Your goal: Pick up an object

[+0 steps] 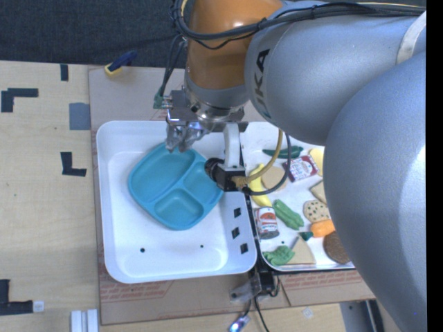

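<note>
Now a blue plate [173,194] with three sections is seen lying in the left bin [118,254], a little above the middle of the frame and left of centre. It lies tilted, with one corner pointing to the upper part of the frame. The gripper [178,142] is seen just at the plate's upper edge, right where the blue rim meets the white floor. The fingertips look close together at that rim, but it cannot be told if the rim is really pinched between them or only touched. No lift can be seen, since the plate looks flat on the bin floor.

To do this step well, the rim should be caught firmly before any pull is made. A thin, smooth edge like this one can probably slip out with ease. So the lift is best made slowly and straight up. If the plate tips and hangs from one corner, it may swing, so care should be taken near the wall between the bins.

In the right bin [304,267], at the lower right of the frame, many small toy foods [294,185] are piled. These are better left alone for now.
</note>
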Available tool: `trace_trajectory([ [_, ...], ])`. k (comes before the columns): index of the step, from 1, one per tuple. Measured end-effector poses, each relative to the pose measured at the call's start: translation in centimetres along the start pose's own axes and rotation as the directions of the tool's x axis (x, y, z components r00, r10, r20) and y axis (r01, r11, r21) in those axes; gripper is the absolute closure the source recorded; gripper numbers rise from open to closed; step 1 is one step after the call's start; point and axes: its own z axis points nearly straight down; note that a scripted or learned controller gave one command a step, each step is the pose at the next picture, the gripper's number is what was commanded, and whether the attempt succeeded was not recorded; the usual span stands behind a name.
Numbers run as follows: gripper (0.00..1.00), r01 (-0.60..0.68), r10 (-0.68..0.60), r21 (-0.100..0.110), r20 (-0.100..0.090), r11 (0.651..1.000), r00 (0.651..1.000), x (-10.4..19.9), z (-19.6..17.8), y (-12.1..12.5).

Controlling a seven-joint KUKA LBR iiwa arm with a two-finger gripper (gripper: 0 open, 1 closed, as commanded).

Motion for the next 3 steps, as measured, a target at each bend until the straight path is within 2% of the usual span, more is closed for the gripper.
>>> trace_trajectory([
  [1,1.0,-0.011,0.011,0.012,0.005,1.0,1.0,-7.1,7.9,-6.5],
  [2,1.0,0.002,-0.002,-0.018,-0.007,1.0,1.0,-3.7,-12.1,-8.6],
  [3,1.0,-0.001,0.001,-0.001,0.001,1.0,1.0,-3.9,-12.1,-8.6],
])
